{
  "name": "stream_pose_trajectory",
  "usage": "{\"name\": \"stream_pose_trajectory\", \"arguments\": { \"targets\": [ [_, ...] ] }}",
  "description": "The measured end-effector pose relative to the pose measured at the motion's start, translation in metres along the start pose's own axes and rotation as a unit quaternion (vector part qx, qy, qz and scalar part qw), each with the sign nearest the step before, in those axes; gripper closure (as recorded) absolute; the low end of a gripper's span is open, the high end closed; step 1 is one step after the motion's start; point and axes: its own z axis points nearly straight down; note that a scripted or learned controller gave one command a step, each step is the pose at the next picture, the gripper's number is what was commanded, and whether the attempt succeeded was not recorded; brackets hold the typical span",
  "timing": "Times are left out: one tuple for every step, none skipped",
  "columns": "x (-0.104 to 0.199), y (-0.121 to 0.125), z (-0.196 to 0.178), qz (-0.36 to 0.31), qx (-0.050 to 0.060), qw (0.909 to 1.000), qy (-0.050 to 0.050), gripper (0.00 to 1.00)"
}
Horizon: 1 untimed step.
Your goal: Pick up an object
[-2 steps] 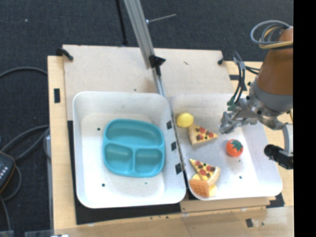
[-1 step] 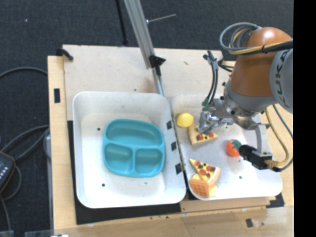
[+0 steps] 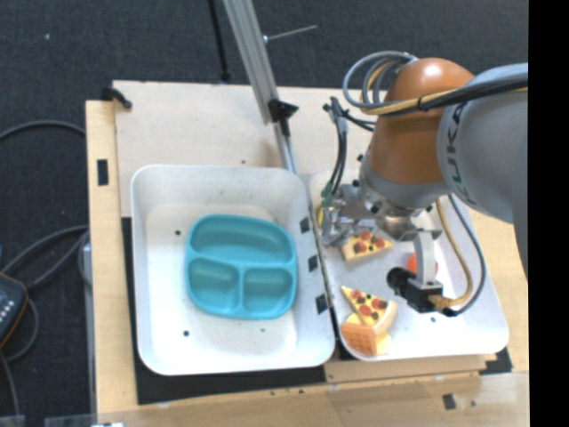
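You are at the approach step; the gripper [image 3: 342, 225] hovers at 9 o'clock of the pizza slice [image 3: 365, 245]; finger state cannot be told; next, centre over it and descend.

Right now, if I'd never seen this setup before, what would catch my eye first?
Probably the big grey arm with its orange band, looming over the right bin from the right. Next, the turquoise divided tray lying alone in the middle of the left bin. Then the toy pizza slices under the arm: one just below the wrist, another nearer the front rim with a waffle-like piece beside it.
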Motion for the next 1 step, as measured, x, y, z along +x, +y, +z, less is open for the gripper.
{"name": "stream_pose_trajectory", "arguments": {
  "targets": [
    [0.0511,-0.0025,0.0146,0.000,0.000,1.0000,0.000,1.00]
  ]
}}
